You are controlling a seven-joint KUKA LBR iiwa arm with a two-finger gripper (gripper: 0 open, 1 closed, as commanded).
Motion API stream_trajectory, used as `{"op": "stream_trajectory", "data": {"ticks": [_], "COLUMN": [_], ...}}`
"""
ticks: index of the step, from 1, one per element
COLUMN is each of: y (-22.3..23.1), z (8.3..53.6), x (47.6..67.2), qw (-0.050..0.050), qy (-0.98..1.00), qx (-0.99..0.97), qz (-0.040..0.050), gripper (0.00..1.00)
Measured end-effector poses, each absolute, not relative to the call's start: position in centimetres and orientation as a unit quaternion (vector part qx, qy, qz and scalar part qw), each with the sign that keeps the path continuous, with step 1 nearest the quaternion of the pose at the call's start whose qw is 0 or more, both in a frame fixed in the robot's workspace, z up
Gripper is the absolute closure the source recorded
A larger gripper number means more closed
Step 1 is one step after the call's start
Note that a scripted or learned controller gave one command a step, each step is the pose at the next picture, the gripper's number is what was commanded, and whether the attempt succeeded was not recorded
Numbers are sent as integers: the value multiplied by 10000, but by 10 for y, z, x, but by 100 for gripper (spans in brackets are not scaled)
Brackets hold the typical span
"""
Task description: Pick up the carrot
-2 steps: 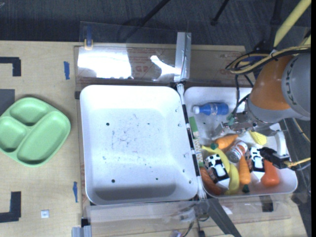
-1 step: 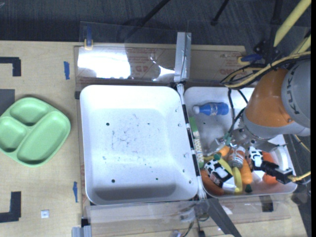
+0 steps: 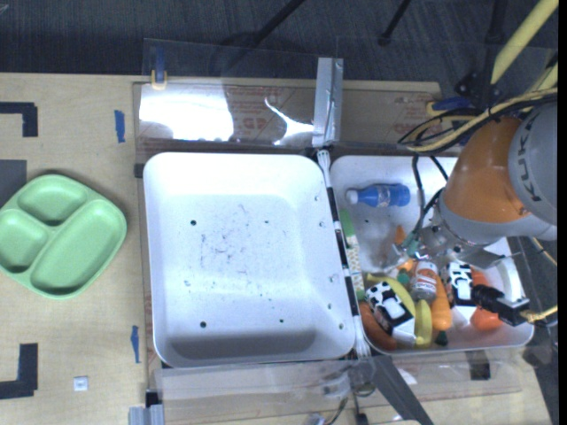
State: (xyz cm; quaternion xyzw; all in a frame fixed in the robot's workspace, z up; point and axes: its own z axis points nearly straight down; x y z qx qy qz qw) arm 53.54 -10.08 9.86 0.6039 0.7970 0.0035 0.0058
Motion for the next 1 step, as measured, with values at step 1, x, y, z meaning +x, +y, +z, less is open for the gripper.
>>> {"op": "stream_trajectory", "data": {"ticks": [1], "y": [-57], "z": [185], "x": [601], "qw": [11], "qy": [8285], "qx": [5601], "qz": [4], "gripper": [100]}}
